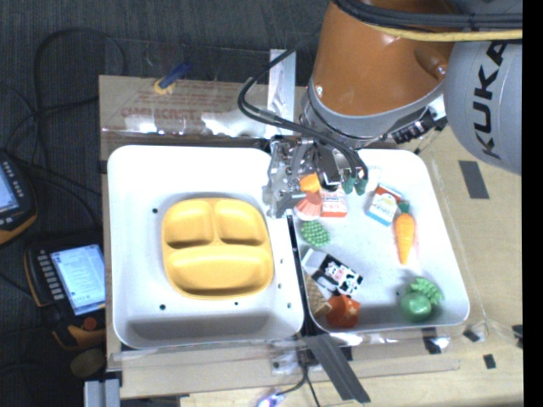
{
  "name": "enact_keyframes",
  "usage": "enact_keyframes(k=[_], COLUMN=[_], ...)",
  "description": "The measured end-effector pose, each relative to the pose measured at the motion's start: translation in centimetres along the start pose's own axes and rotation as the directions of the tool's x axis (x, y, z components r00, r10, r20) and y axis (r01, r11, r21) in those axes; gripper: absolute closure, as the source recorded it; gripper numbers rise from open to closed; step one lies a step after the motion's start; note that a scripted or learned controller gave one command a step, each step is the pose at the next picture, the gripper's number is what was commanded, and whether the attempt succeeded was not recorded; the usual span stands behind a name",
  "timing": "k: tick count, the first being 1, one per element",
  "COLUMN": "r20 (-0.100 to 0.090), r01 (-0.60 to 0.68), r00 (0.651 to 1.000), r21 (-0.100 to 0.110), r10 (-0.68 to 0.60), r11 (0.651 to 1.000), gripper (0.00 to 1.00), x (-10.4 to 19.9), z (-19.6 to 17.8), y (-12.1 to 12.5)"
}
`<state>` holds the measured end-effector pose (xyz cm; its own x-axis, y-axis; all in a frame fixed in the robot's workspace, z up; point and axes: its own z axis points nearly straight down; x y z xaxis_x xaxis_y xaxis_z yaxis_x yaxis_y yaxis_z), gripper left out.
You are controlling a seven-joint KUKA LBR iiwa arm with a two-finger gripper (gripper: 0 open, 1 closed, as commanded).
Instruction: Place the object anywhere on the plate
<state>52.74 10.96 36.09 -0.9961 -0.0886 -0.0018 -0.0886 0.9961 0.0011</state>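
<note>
Your object, a small orange piece [310,182], sits right at the claw [299,185], at the left edge of the right bin [441,219] near the wall that divides the two bins. You see it against the metal fingers, but you cannot tell whether they are clamped on it, apart or together. The yellow plate [217,246], with its three compartments, lies in the middle of the left bin [136,176], well apart from the piece.

Just beside the claw you find a small red-and-white carton [334,207], and below it a green dotted item [315,231]. Further right lie a small juice box [384,205] and a carrot [405,235]. Toward the front of that bin you see a black-and-white cow-patterned item [338,273], a red item [343,311] and a green vegetable [419,298]. The arm [382,49], with its orange band, comes down from the upper right.
</note>
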Motion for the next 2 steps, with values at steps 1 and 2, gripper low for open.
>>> enact_keyframes(k=[1,2], r20=[0.0,0.002], r01=[0.151,0.052], r00=[0.989,0.999], r21=[0.0,0.001], r10=[-0.151,-0.052], r11=[0.989,0.999], gripper=[1.0,1.0], x=[2.7,3.2], z=[2.3,0.9], y=[3.5,-2.2])
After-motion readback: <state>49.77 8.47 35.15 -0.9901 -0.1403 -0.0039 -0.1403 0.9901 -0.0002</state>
